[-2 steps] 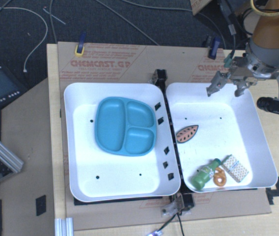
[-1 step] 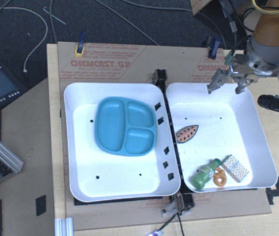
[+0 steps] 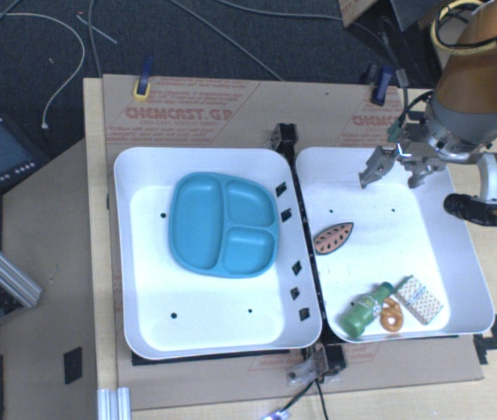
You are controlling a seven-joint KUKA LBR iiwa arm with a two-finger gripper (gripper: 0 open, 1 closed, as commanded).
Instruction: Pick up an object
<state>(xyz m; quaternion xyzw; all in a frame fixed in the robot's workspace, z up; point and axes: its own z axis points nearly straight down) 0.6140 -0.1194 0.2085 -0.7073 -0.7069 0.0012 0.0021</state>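
1. While poised over the right white bin's far end, the grey two-finger gripper is seen spread wide, w/ nothing held.
2. Brown leaf-shaped object is seen nr the bin's left wall.
3. Green plastic bottle, orange pretzel ring & patterned packet are grouped at its near edge.

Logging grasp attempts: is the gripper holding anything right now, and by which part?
Nothing is held. The gripper is open above the right bin, with bare bin floor between its fingers. The leaf, bottle, pretzel and box lie apart from it.
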